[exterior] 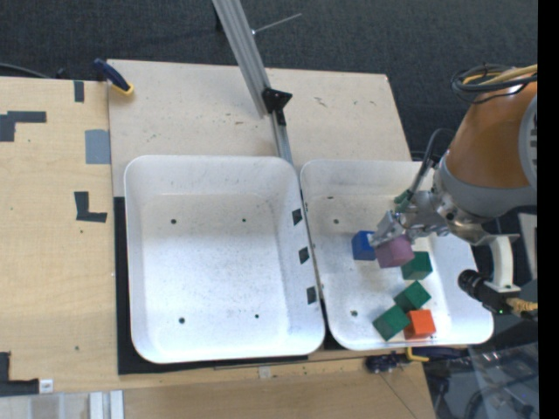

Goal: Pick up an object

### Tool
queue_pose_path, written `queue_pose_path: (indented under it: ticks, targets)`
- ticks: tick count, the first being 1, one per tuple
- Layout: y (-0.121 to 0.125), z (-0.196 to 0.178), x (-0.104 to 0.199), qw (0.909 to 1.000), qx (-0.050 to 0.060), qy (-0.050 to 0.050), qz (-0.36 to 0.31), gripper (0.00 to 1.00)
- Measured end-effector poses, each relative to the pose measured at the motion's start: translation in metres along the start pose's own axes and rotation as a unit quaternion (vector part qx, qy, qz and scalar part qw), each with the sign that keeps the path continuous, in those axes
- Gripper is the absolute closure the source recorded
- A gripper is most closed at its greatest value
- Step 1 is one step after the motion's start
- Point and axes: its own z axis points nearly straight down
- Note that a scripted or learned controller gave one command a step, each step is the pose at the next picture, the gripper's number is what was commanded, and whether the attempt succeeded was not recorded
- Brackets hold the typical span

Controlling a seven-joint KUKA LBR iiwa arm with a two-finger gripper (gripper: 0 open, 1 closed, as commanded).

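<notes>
In the right bin (349,186) lie several small blocks: a blue one (363,246), a purple one (395,252), three green ones (417,265) (412,296) (391,323) and an orange one (421,323). My gripper (390,234) hangs low over the right bin, right above the blue and purple blocks. Its tips sit at the seam between those two blocks. The arm's grey and orange body covers the bin's right side.
The left bin (140,234) stands beside the right one. A slanted metal rail (244,42) crosses the bench behind the bins and ends at a black clamp (276,100). A blue and yellow tool (113,75) lies at the far left of the bench.
</notes>
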Motion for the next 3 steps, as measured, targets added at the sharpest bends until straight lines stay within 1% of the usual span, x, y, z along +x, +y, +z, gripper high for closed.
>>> queue_pose_path:
  ticks: [1, 3]
  targets:
    - [-0.005, 0.011, 0.046, 1.0000, 0.001, 0.000, 0.001, 1.00]
    - [0.001, 0.002, 0.147, 1.0000, 0.001, 0.000, 0.000, 1.00]
